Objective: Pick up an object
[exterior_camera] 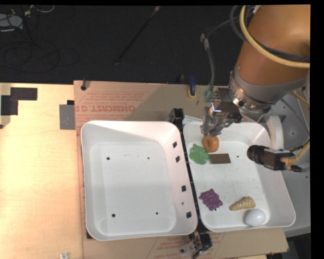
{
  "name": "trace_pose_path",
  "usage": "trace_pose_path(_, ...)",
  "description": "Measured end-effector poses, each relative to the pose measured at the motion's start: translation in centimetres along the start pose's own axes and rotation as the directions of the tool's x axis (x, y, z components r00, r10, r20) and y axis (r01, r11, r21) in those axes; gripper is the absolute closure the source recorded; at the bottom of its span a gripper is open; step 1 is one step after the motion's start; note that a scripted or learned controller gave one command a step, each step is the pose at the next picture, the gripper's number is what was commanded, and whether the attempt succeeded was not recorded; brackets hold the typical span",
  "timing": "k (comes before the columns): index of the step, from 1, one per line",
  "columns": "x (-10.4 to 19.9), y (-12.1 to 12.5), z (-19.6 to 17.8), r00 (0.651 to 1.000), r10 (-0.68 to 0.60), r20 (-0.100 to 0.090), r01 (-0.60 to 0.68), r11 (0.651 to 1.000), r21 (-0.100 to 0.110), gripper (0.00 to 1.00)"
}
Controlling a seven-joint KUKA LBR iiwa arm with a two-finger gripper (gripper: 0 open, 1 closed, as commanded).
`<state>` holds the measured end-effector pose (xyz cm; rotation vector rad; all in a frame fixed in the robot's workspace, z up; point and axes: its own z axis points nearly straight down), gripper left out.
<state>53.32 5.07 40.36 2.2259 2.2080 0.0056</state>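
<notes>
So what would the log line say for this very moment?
phase: reaching | pincer: directly above orange ball, right bin | beside ball: green piece, brown block | grasp: unconfirmed

This is a robotics lab or test cell, not a home or a shop. A large industrial arm [271,55], grey with an orange band, reaches in over a plain plywood desk [35,172]. Two shallow white bins [131,134] sit side by side on a sheet of printed cardboard [126,103], joined by black clips [177,145] along the shared edge. The small things in the right-hand bin are toy-like test pieces: a green lump [199,154], a purple lump [210,199], a white ball [254,217]. Loose cables [30,15] trail across the dark floor behind, and black tape marks [20,96] sit on the desk.
</notes>
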Motion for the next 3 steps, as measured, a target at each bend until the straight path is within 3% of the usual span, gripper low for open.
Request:
trace_pose_path(1, 0.0, 0.8, 11.8, 1.000, -0.007, 0.000, 0.007, 1.000, 0.022, 1.00)
trace_pose_path(2, 2.5, 0.3, 3.7, 1.000, -0.012, -0.003, 0.012, 1.000, 0.003, 1.00)
trace_pose_path(3, 3.3, -5.4, 3.6, 1.000, -0.010, -0.002, 0.010, 1.000, 0.013, 1.00)
